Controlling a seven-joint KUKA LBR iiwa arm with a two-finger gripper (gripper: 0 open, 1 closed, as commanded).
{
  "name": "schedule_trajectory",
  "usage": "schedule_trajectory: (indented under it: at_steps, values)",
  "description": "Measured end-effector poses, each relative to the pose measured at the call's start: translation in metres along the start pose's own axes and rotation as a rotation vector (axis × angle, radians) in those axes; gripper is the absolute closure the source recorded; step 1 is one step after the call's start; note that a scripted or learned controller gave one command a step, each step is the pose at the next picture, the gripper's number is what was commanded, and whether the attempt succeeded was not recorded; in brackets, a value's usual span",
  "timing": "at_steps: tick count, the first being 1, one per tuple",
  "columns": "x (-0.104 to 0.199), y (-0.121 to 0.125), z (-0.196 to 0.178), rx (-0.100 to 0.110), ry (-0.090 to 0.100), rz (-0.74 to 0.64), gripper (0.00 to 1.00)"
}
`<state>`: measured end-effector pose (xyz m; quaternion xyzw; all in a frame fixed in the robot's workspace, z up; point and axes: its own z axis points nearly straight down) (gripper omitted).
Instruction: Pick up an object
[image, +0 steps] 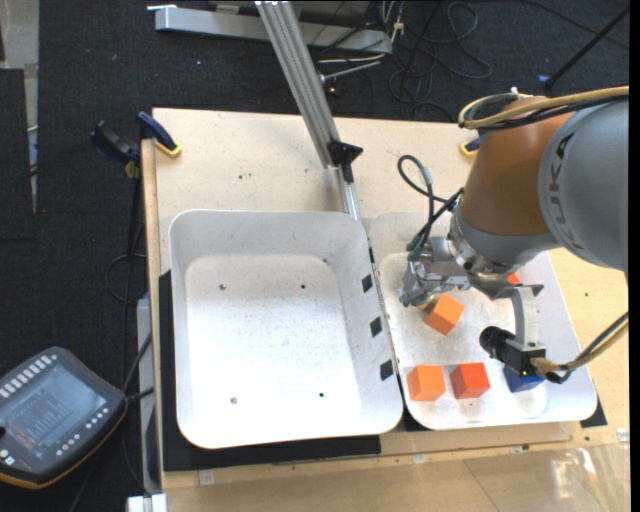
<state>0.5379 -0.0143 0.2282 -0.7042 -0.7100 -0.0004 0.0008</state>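
Observation:
My gripper (422, 285) hangs over the upper left part of the right bin (570, 400), under the grey arm with its orange band. A tilted orange block (443, 314) lies right against the gripper's lower right side; whether it is held cannot be made out. Nearer the front of that bin, an orange cube (427, 382) and a red-orange cube (470, 380) sit side by side. A blue object (521, 379) lies to their right, partly hidden by a black part of the arm.
The left bin (190, 300) stands beside the right one, their rims touching. A metal pole (305, 85) slants over the bench's back. A teach pendant (50, 415) lies off the bench at lower left. Cables trail around the wrist.

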Motion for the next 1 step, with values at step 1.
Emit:
schedule_trajectory:
  at_steps: [1]
  values:
    - [0.0527, 0.0045, 0.0075, 0.000, 0.000, 0.001, 1.00]
